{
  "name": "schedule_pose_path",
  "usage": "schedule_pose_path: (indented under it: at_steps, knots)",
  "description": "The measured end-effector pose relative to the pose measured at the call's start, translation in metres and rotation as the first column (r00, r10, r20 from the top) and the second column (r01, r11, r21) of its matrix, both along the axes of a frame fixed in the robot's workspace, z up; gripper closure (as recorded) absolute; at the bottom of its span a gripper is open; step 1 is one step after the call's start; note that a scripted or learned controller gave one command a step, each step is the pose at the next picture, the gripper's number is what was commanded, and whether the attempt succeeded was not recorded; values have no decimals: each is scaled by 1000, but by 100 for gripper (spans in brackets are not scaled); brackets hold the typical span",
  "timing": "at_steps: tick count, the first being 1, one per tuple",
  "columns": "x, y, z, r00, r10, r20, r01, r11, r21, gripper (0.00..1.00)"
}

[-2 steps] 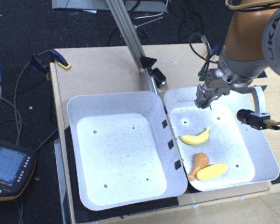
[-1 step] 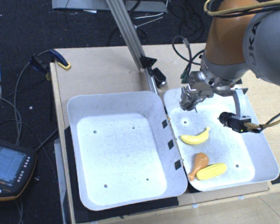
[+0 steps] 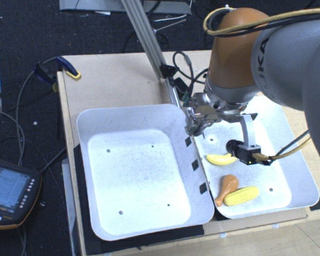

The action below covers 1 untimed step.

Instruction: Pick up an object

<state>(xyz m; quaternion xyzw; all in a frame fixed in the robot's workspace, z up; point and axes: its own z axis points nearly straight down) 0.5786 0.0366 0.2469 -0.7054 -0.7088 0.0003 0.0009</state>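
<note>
In the right bin (image 3: 299, 170) lie three toy foods. A yellow banana (image 3: 220, 159) is near the bin's left wall, a tan chicken drumstick (image 3: 226, 185) lies below it, and a yellow corn cob (image 3: 241, 195) touches the drumstick at the front. My gripper (image 3: 195, 125) hangs under the orange wrist band at the back left of this bin, close to the divide between the bins. It is above and to the left of the banana, apart from it. Nothing shows held in it.
The left bin (image 3: 96, 157) sits beside the right one. A slanted aluminium pole (image 3: 147, 37) rises behind the bins. A black cable connector (image 3: 243, 151) hangs right of the banana. A teach pendant (image 3: 8, 192) lies off the bench at left, and a blue clamp (image 3: 61, 66) grips the bench corner.
</note>
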Motion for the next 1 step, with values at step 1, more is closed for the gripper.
schedule_pose_path:
  at_steps: [1]
  knots:
    - [3,55,2,1000,0,1,0,1000,0,100]
